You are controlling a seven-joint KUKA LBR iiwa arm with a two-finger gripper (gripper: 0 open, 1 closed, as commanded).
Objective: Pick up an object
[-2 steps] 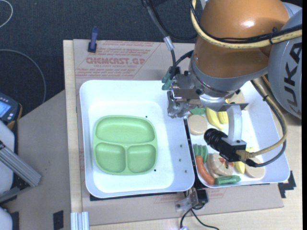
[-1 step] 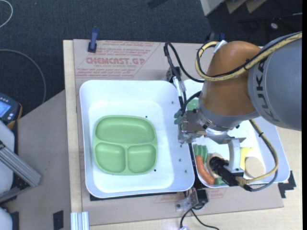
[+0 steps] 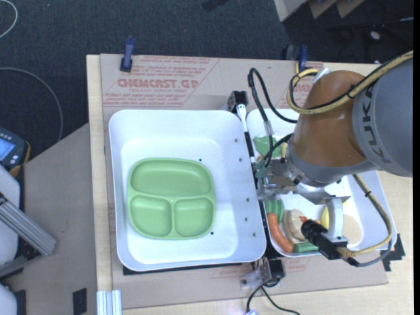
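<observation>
Orange carrot (image 3: 280, 233) lying in the right bin (image 3: 375, 210), long axis running from eleven to five o'clock, just at seven o'clock of the gripper (image 3: 289, 188). Grip state impossible to tell, hidden under the bulky wrist. Left bin (image 3: 131, 126) holding a green divided plate (image 3: 172, 197), well off at nine o'clock.

Fixed overhead slant over both bins (image 3: 118, 176)

- Arm (image 3: 341, 126) covers most of right bin (image 3: 374, 222), hiding its contents.
- Arm cut off at right edge.
- Gripper hidden beneath wrist.
</observation>
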